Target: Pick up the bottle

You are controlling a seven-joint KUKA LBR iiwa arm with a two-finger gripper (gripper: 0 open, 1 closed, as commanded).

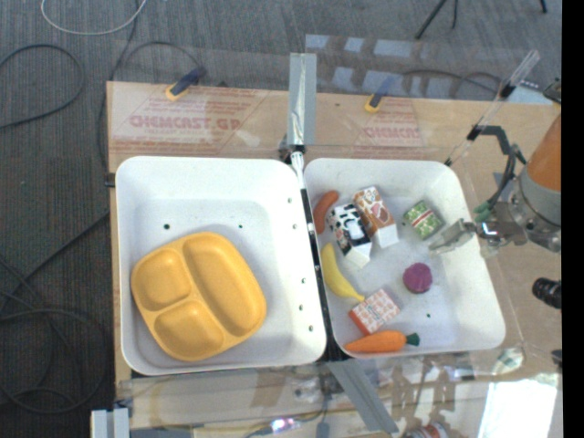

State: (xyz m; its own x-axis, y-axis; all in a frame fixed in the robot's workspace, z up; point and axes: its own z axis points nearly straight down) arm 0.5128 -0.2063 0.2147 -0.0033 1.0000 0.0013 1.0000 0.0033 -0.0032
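**Operator:** Carrot (379,342) at the near wall, just below the banana (339,275). Where is the target?

**Technician:** The black-and-white patterned item touching the banana's far end is judged to be the bottle (349,224). It lies crowded between a sausage (325,204) and a red carton (373,210).

**Operator:** Gripper status?

**Technician:** The gripper (453,237) hangs well to the right of the banana, near the bin wall. Nothing is seen in it; whether it is released or clenched cannot be told.

**Operator:** Recommended approach?

**Technician:** Travel toward the banana's far end, passing between the green box (422,218) and the purple ball (419,277). Descend over the bottle's middle and close across its narrow width, clear of its neighbours.

**Operator:** Bin contents?

**Technician:** The right bin (447,308) holds all of these, plus a small carton (375,310) beside the banana's near end. The left bin (182,190), beyond the banana's left, holds a yellow tray (196,293).
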